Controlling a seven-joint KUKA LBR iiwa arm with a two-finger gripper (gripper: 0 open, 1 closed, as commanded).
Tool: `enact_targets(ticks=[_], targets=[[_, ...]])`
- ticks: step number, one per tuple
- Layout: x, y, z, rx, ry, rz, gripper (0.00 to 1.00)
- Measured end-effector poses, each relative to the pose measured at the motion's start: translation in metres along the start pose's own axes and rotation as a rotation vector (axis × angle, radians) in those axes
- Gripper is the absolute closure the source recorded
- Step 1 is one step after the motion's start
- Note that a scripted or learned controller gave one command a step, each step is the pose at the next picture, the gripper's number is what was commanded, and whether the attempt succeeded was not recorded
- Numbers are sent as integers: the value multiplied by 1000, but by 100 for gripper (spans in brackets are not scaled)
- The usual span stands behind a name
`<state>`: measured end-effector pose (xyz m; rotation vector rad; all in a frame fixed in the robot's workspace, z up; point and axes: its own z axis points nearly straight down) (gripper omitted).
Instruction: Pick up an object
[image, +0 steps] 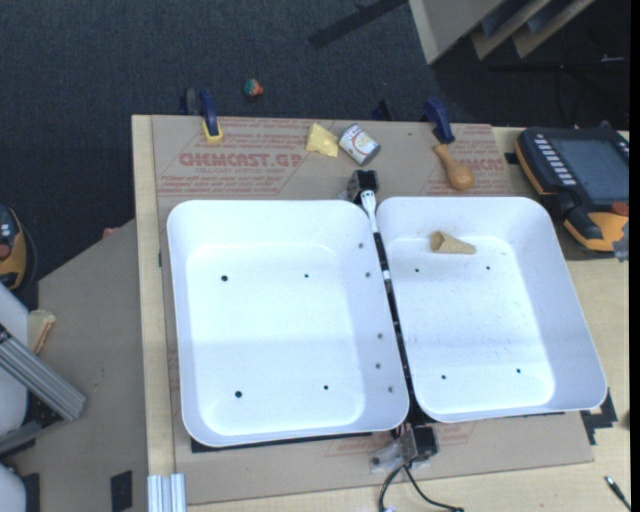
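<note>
Two white bins (270, 320) (500, 330) with black dots, tan wedge (452, 243) in the right one. Brown board (250, 160) with red lettering (CHEMCAST), yellow chunk (321, 141), blue clamps (208, 108) (436, 117). Dark blue carpet (120, 50).

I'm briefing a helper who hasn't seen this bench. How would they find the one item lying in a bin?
Of the two white bins, take the right bin. Near its far wall lies a small tan wedge. It is the sole object inside a bin; the yellow piece and the brown wooden piece lie outside on the board.
</note>
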<state>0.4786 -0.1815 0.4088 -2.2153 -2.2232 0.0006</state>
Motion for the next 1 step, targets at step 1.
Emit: enact_targets(ticks=[1], targets=[[-45, 0, -135, -21, -12, 7, 100]])
